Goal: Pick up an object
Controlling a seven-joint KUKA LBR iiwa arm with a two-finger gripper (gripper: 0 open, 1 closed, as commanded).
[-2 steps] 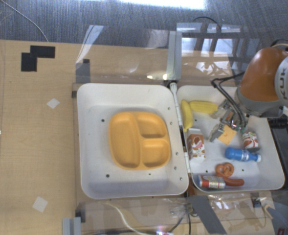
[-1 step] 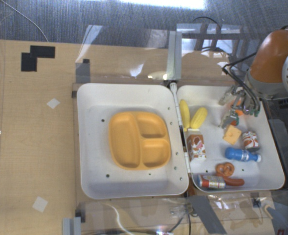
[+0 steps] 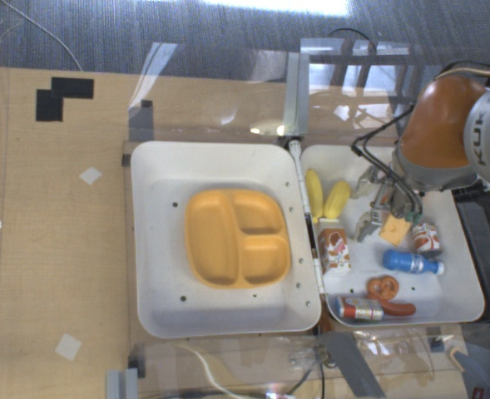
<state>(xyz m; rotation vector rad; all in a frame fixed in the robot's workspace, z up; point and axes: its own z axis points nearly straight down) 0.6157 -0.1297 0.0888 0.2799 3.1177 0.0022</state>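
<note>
Nearest, along the front wall of the right bin (image 3: 469, 289): a small red-and-grey tube (image 3: 361, 310) lying flat, touching end to end with a red sausage (image 3: 398, 309). Just behind them, a brown pretzel (image 3: 383, 288).

Now the likely target: a yellow block (image 3: 394, 229), mid-bin, pale and plain, roughly square. Sits turned like a diamond, one corner toward the front wall; no clear long axis to call.

End effector (image 3: 376, 219) right beside that block on its left, low over the bin floor, hanging from the grey arm (image 3: 444, 135) with its orange band. Clenched or released? Cannot tell from this angle. Block not seen inside the grip.

Crowded around it. Red-and-white can (image 3: 425, 238) just right of the block, nearly touching. Blue bottle (image 3: 411, 263) lying crosswise just in front. Brown-and-white carton (image 3: 334, 250) to the left, lengthwise by the divider. Further back, a banana (image 3: 314, 191) and a yellow corn cob (image 3: 337, 199) side by side, both running front to back.

Over in the left bin (image 3: 157, 223): one yellow divided plate (image 3: 236, 238), centred. Tan tabletop (image 3: 53, 223) beyond.
</note>
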